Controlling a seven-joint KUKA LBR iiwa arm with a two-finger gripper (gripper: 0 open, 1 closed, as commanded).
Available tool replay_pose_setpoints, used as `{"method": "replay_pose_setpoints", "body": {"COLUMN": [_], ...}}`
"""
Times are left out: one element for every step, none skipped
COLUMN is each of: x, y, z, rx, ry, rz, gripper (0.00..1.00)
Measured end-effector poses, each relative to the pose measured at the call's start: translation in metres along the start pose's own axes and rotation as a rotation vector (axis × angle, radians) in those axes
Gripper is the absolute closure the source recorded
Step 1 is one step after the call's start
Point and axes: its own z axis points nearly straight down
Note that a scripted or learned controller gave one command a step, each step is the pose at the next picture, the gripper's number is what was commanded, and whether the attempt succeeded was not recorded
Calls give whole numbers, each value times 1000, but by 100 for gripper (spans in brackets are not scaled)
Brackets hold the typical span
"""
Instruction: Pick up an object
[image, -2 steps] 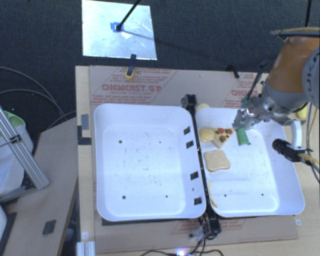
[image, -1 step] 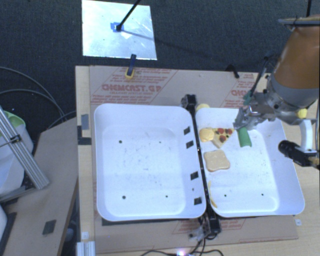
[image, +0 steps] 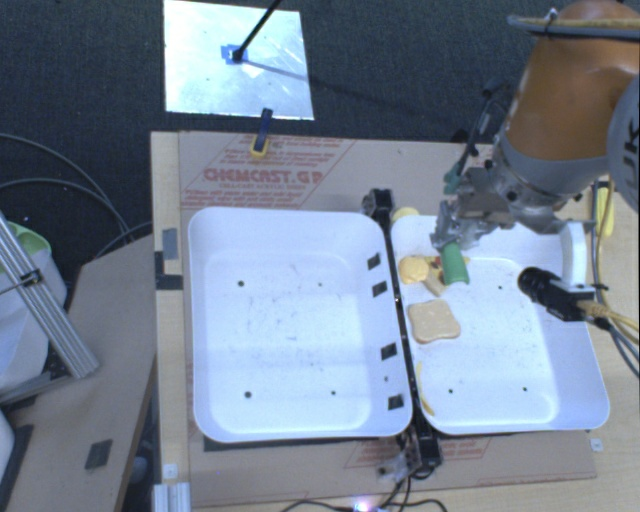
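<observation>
Dark carpet lies behind a bench topped with a printed brown board (image: 270, 170), and a shiny metal sheet (image: 238, 55) rests on the carpet beyond it. Two shallow white bins sit side by side on the board, joined along a black seam with clips. The left bin (image: 215, 400) is on the view's left and the right bin (image: 590, 400) is beside it.

The arm (image: 575, 90), grey with an orange band, reaches in from the right and hangs over the far left part of the right bin. Its gripper (image: 452, 243) points down into that corner. Whether it is open or closed cannot be told from this angle.

A green cylinder (image: 456, 268) lies just under the gripper in the right bin, near the far rim and the seam. Its long axis runs roughly from the far rim towards the near rim, leaning slightly to the view's right at its near end. Its far end is tucked beneath the gripper, so contact cannot be judged.

Just left of the cylinder sits a round yellow piece (image: 413, 269). A tan slice of toast (image: 433, 322) lies nearer the camera, apart from both.
</observation>
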Motion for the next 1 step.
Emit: {"method": "replay_pose_setpoints", "body": {"x": [40], "y": [-48], "z": [-29], "rx": [1], "ry": [0], "rz": [2], "gripper": [100]}}
